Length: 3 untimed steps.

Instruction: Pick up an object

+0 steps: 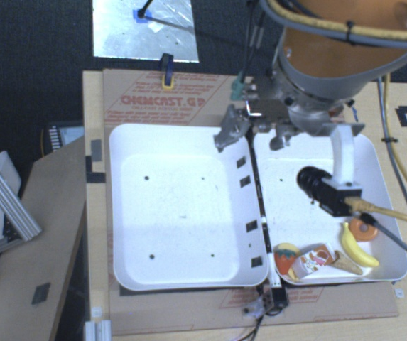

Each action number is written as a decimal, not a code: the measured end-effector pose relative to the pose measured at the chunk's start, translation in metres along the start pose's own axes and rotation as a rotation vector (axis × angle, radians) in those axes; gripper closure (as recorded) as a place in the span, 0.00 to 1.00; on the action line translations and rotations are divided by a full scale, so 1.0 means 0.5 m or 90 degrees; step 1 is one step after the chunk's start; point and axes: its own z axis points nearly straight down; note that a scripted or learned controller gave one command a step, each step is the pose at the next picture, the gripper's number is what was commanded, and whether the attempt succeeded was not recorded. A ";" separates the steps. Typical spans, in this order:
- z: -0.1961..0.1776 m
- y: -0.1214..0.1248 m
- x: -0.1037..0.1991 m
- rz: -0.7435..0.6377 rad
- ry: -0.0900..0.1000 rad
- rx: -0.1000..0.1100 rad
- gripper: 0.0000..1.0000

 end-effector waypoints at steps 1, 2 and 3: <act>0.533 0.059 0.127 0.003 -0.005 0.013 0.00; 0.722 0.190 0.161 0.005 -0.001 0.003 0.00; 0.649 0.024 -0.068 0.012 -0.006 0.011 0.00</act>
